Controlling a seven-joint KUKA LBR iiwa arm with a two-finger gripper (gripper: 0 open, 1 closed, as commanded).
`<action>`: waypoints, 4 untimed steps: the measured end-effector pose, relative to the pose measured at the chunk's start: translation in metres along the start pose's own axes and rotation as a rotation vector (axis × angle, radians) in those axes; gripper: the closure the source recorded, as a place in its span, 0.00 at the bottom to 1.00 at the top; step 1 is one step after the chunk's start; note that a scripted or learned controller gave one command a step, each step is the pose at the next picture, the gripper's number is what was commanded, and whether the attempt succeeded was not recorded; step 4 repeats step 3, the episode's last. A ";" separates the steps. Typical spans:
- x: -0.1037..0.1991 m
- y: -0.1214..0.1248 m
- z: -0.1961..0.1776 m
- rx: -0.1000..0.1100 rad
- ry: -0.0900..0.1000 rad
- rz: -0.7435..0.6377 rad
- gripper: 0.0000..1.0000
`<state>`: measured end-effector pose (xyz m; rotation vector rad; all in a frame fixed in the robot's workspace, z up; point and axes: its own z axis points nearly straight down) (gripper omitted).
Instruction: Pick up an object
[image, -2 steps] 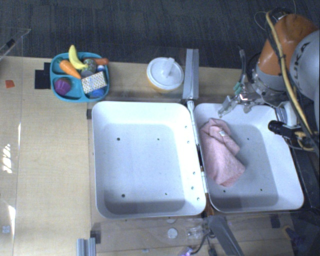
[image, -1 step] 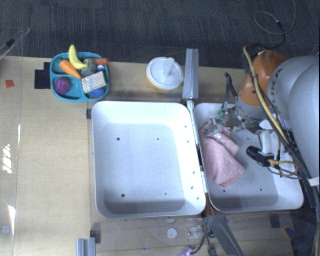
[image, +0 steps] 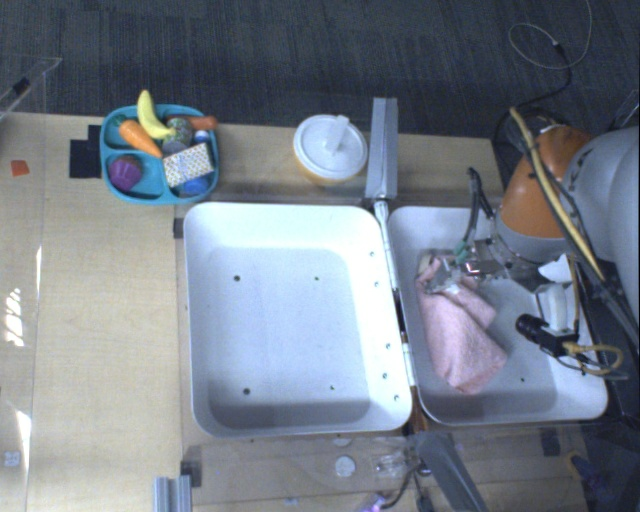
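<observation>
so two white bins (image: 200, 330), one pink cloth (image: 458, 330) in the right one, claw (image: 468, 268) pinching its upper edge.

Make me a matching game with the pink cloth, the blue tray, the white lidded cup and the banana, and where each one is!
Things:
1. pink cloth
2. blue tray
3. white lidded cup
4. banana

Places:
A. on the bench, behind the left bin
B. in the blue tray
C. in the right bin
D. on the bench's far left corner

Pairs: 1-C, 2-D, 3-A, 4-B
</observation>
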<state>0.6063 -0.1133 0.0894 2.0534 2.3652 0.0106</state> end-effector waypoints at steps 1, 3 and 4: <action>0.001 0.003 -0.013 -0.008 -0.001 -0.003 1.00; 0.035 0.070 -0.096 0.005 0.003 -0.542 1.00; 0.035 0.070 -0.096 0.005 0.003 -0.542 1.00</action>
